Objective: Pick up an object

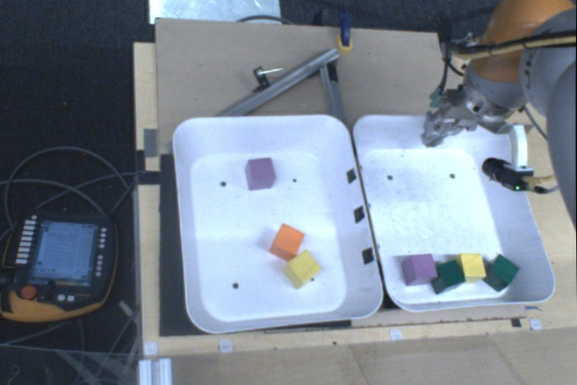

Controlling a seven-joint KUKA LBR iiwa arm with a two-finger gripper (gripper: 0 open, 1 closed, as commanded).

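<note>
Observed: the end effector (439, 132) hangs over the upper edge of the right bin (433, 194), in the upper right of the frame. Whether it is parted or closed cannot be told at this resolution; nothing is seen in its grip.

Candidate objects, right bin: a purple cube (418, 269), a dark green block (446, 276), a yellow cube (472, 265) and a second dark green block (501, 271), lined up along the lower wall, touching or nearly so. All lie well apart from the end effector, toward the lower right of the frame.

Candidate objects, left bin (207, 194): a purple cube (260, 173) alone in the upper middle; an orange cube (287, 241) and a yellow cube (303, 269) touching each other below it.

Assessed risks:
- The right-bin row is crowded against the wall. A descent there may strike the wall or a neighbouring block, and closing may nudge pieces aside rather than seize one.
- The orange and yellow pair touch, so a grasp may catch both or push one off.
- A descent at the present position would meet bare bin floor and yield nothing.
- The lone purple cube in the left bin appears the least obstructed target, though farthest from the arm.
</note>
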